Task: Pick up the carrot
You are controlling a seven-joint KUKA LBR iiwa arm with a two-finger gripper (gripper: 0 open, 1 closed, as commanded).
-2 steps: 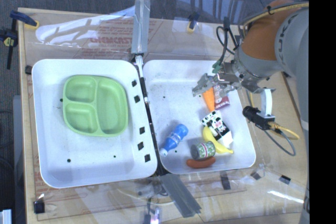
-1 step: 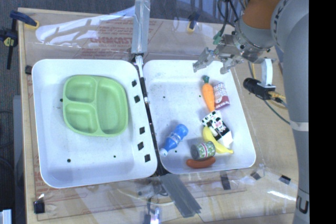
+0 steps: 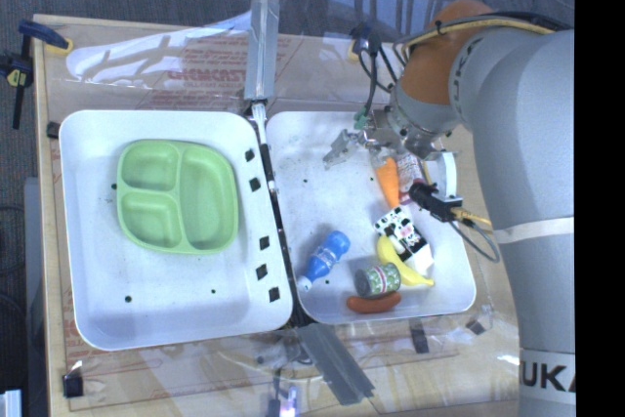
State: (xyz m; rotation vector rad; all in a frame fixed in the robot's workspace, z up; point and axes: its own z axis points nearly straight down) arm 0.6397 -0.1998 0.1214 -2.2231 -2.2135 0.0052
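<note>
The orange carrot lies in the right bin, near its far right side, pointing toward the front. My gripper hangs over the bin's far part, just left of the carrot's upper end. It is open and holds nothing. The grey wrist sits above and right of the carrot.
Also in the right bin are a blue bottle, a black-and-white cow toy, a yellow banana, a small can and a red sausage. The left bin holds a green divided plate.
</note>
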